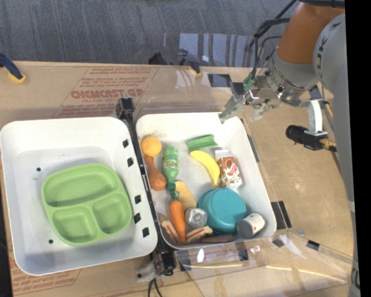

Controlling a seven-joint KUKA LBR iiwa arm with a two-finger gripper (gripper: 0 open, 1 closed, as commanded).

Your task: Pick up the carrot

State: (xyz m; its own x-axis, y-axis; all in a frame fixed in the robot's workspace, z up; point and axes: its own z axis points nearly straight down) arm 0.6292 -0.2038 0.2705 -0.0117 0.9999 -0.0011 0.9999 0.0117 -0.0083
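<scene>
Tool (242, 107), state unclear, hovers upper right; tapered orange carrot (177, 218) at lower centre demands descent between crowding neighbours.

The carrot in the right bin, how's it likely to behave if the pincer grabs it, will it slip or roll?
The carrot looks like a smooth, tapered toy, so it is probably stiff and light but could slip out toward its narrow end. Being round, it may roll if nudged. It lies packed against a teal bowl and a small can, so neighbours might shift.
</scene>
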